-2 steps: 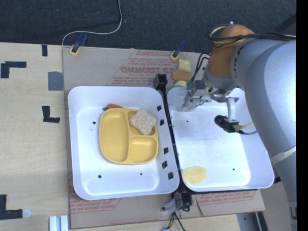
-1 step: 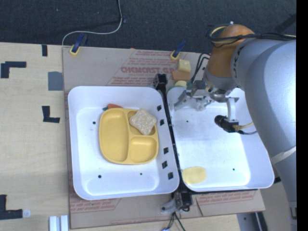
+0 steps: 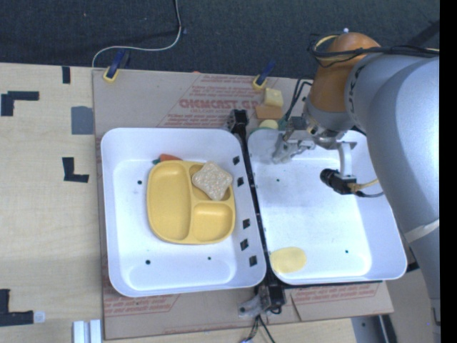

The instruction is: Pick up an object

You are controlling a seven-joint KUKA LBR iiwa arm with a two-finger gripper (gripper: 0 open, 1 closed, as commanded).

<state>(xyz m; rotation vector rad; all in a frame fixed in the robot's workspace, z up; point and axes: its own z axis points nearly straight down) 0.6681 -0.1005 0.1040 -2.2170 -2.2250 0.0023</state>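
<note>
A: Where's the hand [image 3: 284, 148] seen?

B: It's lowered at the far left corner of the right bin [image 3: 357, 263]; open or pinched can't be told.

A: And the stuff?

B: A yellow disc [image 3: 288, 260] is seen near that bin's front edge. In the left bin [image 3: 121, 263], a sponge [image 3: 212, 180] is rested on a yellow tray [image 3: 178, 209].

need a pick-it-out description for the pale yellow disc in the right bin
Start at the right bin, the one the arm reaches over. Look to its near left corner, beside the divider between the bins: the disc lies flat there, alone on the white floor. It is small, round and pale yellow, unlike the big compartmented yellow tray in the left bin.
</note>
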